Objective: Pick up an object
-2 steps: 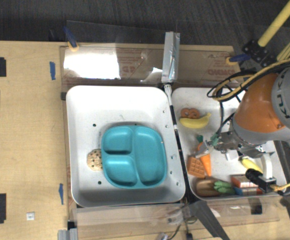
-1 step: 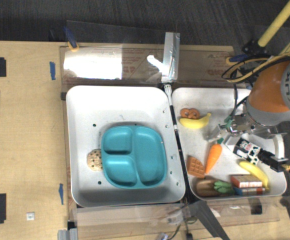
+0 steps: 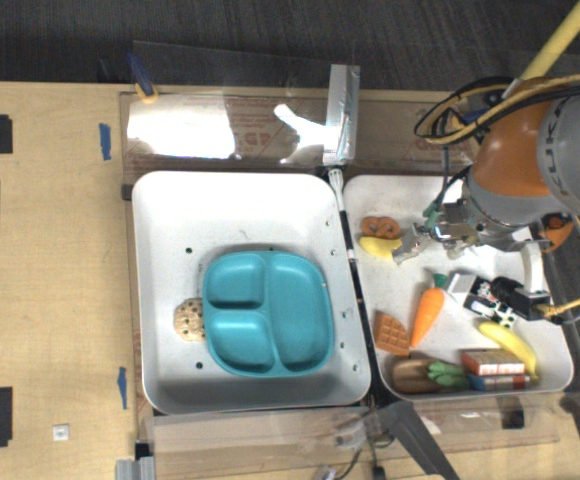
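**Gripper low over the right bin's toy food**

Your arm (image 3: 530, 158) reaches over the right bin (image 3: 560, 373). Left of the gripper (image 3: 432, 236) lies the left bin (image 3: 160, 208) with a teal divided plate (image 3: 267, 311). Below the gripper sits a carrot (image 3: 427, 313); just left, a yellow piece (image 3: 377, 247). You cannot tell how far its fingers are spread or whether they grip anything.

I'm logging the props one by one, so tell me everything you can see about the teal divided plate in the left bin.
The teal divided plate is a rounded-square tray that looks like smooth matte plastic, moulded into three compartments: one along the top left, one below it, and a tall one on the right. It lies flat and upright on the floor of the left bin, turned slightly askew. A cookie sits against its left edge. Its compartments hold nothing.
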Action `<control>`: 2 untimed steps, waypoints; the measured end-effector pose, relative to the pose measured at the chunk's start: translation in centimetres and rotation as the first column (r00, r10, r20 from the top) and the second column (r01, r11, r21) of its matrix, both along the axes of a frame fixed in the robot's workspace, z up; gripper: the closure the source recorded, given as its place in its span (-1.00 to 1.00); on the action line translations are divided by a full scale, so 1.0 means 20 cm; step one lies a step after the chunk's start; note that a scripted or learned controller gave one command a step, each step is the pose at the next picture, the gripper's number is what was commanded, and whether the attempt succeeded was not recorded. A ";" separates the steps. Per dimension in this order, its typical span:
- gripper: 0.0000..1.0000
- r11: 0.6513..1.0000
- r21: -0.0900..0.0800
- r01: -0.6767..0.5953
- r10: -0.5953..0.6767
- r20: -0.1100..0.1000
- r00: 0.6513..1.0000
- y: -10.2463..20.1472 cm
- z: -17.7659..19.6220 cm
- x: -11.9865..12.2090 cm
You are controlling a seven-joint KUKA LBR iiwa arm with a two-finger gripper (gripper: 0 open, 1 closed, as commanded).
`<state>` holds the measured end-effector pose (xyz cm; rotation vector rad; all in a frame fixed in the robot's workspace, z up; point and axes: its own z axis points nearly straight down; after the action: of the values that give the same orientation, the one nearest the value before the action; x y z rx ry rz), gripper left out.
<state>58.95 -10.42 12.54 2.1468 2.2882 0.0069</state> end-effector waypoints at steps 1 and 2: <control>-1.00 0.995 0.000 0.103 -0.103 -0.001 0.995 -0.06 -0.19 -0.28; 1.00 0.995 -0.001 0.103 -0.103 0.004 0.995 -0.07 -0.14 -0.27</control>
<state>53.50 -11.73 9.84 2.2593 2.1708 0.0096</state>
